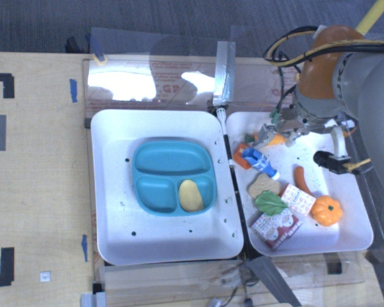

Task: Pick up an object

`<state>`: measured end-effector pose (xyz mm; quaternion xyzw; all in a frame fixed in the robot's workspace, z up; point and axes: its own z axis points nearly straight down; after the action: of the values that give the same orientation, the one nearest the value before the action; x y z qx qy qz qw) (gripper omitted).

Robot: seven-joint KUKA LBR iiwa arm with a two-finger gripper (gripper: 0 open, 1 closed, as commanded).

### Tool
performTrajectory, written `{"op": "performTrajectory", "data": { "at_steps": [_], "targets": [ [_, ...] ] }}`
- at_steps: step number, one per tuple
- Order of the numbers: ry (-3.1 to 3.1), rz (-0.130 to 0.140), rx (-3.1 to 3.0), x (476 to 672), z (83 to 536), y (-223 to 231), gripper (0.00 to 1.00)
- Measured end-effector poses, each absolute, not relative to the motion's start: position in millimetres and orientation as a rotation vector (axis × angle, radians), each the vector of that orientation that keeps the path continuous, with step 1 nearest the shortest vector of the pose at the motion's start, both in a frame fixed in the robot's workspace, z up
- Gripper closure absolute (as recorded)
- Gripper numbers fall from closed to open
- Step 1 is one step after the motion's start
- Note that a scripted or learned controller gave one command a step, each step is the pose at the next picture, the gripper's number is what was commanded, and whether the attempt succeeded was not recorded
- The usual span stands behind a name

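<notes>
The right bin (355, 235) holds a pile of toy food. An orange pumpkin (326, 211) sits at its right, with a red sausage (301, 177) just above it. A green leafy piece (271, 203) lies on a cracker-like slab (263, 185), beside a white patterned packet (299, 201) and a red-and-white packet (277, 228). A blue bottle (261, 163) and an orange piece (243, 159) lie near the bin's left wall. My gripper (273, 132) hangs low over the bin's upper left part, above a small orange-and-green item (274, 139).
The left bin (109, 222) holds a blue divided tray (173, 175) with a yellow lemon-like object (191, 195) in its lower right compartment. The grey arm with its orange band (323, 69) crosses the top right. A clear wall (153, 82) stands behind the bins.
</notes>
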<state>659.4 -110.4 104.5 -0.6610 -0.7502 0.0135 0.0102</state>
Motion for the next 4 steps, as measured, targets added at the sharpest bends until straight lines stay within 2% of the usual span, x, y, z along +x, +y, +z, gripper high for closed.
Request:
{"op": "performTrajectory", "data": {
  "at_steps": [1, 2, 3, 4],
  "targets": [
    [-2.355, 0.010, -2.075, 660.0, 92.2, -106.3, 0.00],
    [-2.350, 0.014, -2.069, 659.0, 102.4, -105.2, 1.00],
    [-2.138, -0.010, -2.307, 668.6, 188.4, -36.1, 1.00],
    [-2.135, -0.001, -2.307, 667.2, 185.3, -37.6, 0.00]
  ]
}}
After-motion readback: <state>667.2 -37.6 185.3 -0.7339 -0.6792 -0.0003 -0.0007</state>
